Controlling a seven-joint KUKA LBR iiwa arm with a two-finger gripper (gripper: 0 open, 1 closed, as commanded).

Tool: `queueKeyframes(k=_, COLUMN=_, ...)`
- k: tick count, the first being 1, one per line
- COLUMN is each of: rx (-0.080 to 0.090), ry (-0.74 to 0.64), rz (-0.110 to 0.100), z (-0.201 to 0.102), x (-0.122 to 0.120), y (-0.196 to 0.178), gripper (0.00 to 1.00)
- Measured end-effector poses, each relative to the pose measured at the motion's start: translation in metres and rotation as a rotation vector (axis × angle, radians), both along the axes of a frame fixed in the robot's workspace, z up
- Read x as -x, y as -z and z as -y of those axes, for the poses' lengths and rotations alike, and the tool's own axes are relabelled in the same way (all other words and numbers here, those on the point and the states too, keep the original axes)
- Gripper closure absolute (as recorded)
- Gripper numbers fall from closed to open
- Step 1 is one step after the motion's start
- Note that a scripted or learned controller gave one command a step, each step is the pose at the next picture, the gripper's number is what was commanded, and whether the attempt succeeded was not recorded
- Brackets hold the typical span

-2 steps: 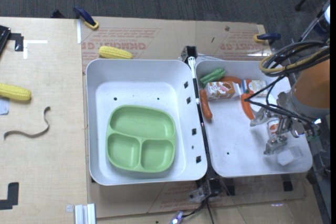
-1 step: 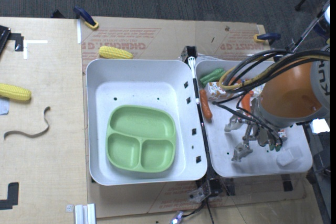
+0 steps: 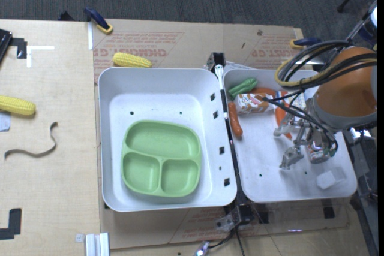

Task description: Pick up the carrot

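arm enters from the right, orange band above the wrist over the right bin (image 3: 264, 186)'s right half, cables looping above it. gripper (image 3: 295, 156) hangs low over the right bin's floor, near its middle-right, pointing down and a little left. finger state: cannot tell, metal parts blur together at the tip. nothing seen between them.

carrot (image 3: 235, 120) lies along the right bin's left wall, long axis running roughly top to bottom, upper end tucked by a white-and-orange packet (image 3: 253, 104). a green vegetable (image 3: 242, 86) sits just above the packet, near the bin's top-left corner. carrot and gripper apart, bare white floor between them.

a small pale block (image 3: 329, 179) rests near the right bin's lower-right corner, beside the gripper's side.

left bin (image 3: 114, 129) holds a green divided plate (image 3: 161, 157), set toward its lower middle. bare floor around the plate.

outside the bins: one yellow corn cob (image 3: 131, 60) on the cardboard above the left bin, another corn cob (image 3: 17, 105) on the bench far left.

open room in the right bin: lower-left and centre floor bare; the top-left corner is crowded.
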State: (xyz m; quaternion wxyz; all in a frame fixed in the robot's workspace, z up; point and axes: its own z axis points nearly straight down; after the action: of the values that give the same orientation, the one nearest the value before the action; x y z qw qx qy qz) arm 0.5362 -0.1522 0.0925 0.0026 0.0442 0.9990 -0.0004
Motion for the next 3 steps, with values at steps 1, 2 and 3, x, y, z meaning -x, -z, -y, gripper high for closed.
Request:
queueKeyframes(k=1, rx=0.000, ry=-0.230, rz=-0.002, z=0.058, x=0.057, y=0.000, gripper=0.00)
queueKeyframes(k=2, rx=0.003, ry=-0.231, rz=0.002, z=0.058, x=0.055, y=-0.010, gripper=1.00)
queueKeyframes(k=3, rx=0.002, ry=-0.284, rz=-0.001, z=0.070, x=0.051, y=0.000, gripper=1.00)
